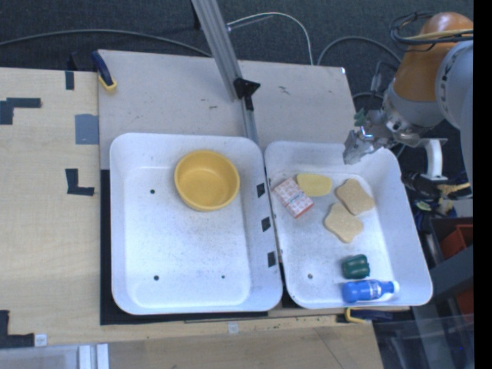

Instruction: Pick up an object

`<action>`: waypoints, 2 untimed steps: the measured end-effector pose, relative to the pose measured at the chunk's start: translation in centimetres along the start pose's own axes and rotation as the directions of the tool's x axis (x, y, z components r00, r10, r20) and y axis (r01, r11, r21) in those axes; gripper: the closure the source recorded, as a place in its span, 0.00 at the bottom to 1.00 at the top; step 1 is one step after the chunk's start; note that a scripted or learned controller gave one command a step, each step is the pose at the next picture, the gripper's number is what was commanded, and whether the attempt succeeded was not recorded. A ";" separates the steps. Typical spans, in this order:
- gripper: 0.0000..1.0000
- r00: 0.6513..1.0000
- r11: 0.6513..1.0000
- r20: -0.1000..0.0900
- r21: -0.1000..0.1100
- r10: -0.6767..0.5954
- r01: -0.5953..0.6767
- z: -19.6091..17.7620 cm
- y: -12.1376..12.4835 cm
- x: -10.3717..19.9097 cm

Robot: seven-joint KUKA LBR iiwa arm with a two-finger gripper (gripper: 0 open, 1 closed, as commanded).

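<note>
Near two flat tan bread-slice toys (348, 209) and pale yellow wedge (314, 184); metal two-finger gripper (357, 151), hard to tell whether spread.

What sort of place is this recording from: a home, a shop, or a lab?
Most likely a robotics lab. A grey arm with a gripper reaches over two white bins of assorted test items such as a yellow bowl, on a taped bench with loose cables.
</note>
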State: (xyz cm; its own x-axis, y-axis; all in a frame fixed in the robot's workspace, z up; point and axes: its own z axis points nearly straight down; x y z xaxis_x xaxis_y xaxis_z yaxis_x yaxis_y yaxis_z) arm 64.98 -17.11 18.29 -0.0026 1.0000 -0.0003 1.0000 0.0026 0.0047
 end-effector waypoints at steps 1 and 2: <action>1.00 1.000 1.000 0.001 0.000 0.000 0.000 -4.5 0.7 0.0; 1.00 1.000 1.000 0.001 0.000 0.001 -0.001 -8.9 0.9 0.1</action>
State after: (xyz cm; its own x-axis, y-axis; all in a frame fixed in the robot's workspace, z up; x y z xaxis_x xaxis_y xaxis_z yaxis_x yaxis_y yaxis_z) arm 65.80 -17.02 27.23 -0.0020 1.0000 -0.0011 1.0000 0.0020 0.0045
